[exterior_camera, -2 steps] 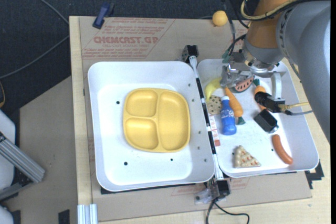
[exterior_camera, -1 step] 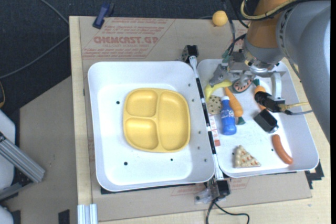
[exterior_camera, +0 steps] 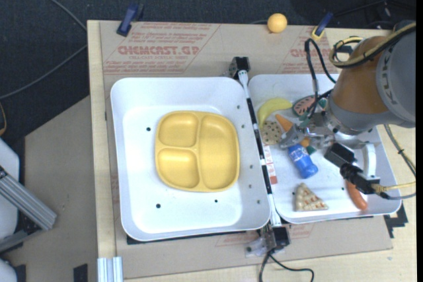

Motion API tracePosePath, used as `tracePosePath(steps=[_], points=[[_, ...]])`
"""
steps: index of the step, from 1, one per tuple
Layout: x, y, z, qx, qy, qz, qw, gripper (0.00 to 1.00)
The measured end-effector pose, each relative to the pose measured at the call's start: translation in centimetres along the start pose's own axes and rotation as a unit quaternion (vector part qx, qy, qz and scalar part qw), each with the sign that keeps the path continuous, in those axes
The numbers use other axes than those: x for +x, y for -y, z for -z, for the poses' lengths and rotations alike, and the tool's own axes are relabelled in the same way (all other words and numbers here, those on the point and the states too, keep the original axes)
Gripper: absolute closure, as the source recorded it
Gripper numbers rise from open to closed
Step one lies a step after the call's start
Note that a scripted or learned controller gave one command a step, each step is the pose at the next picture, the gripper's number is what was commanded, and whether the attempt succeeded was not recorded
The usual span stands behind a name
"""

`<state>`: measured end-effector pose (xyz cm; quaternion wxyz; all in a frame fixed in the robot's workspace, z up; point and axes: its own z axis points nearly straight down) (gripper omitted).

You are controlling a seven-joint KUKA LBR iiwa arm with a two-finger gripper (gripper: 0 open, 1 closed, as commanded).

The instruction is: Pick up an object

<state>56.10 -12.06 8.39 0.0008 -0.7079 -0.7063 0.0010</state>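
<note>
hovering low in the right bin [exterior_camera: 383, 208], our gripper [exterior_camera: 299, 136] sits just above a blue bottle [exterior_camera: 303, 161]; we cannot tell how it is set. 1 pizza slice [exterior_camera: 308, 198] lies nearby.

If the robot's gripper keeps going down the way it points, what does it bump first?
Probably the blue bottle, lying just below the gripper in the right bin; depth is hard to judge.

Grey arm [exterior_camera: 396, 76], orange band [exterior_camera: 360, 79] above wrist, black and yellow cables alongside.
</note>
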Motion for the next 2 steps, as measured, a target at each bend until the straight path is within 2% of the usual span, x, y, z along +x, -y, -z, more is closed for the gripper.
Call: tracePosePath(steps=[1,2], points=[[0.1,-0.1,1.0,-0.002,0.000,0.001,1.0000,1.00],[10.7,-0.3,10.2,-0.002,-0.001,0.003,1.0000,1.00]])
